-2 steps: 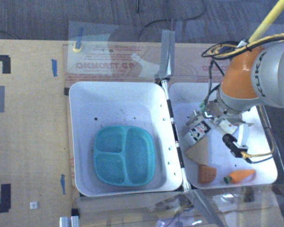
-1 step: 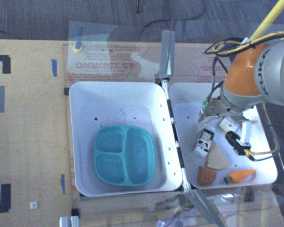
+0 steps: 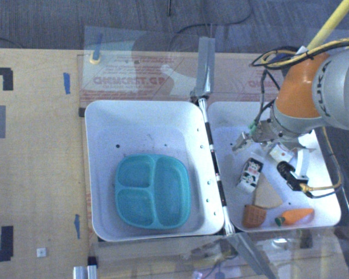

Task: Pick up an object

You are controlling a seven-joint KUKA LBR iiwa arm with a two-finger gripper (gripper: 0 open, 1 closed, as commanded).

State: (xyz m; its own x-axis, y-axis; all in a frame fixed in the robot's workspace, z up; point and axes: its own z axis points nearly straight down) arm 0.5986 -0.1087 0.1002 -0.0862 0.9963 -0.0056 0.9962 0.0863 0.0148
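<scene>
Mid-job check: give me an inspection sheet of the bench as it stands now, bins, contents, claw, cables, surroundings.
Surface: wooden bench bearing left bin and right bin, side by side.
Job's things: in the right bin, small printed carton, orange cup, carrot, tan wedge.
Clutter: teal divided plate in the left bin.
Grippers: claw over the right bin's upper part; nothing seen between its fingers.
Cables: yellow-black cables on the arm; black cable on the floor.
Surroundings: blue tape marks on the bench.
</scene>
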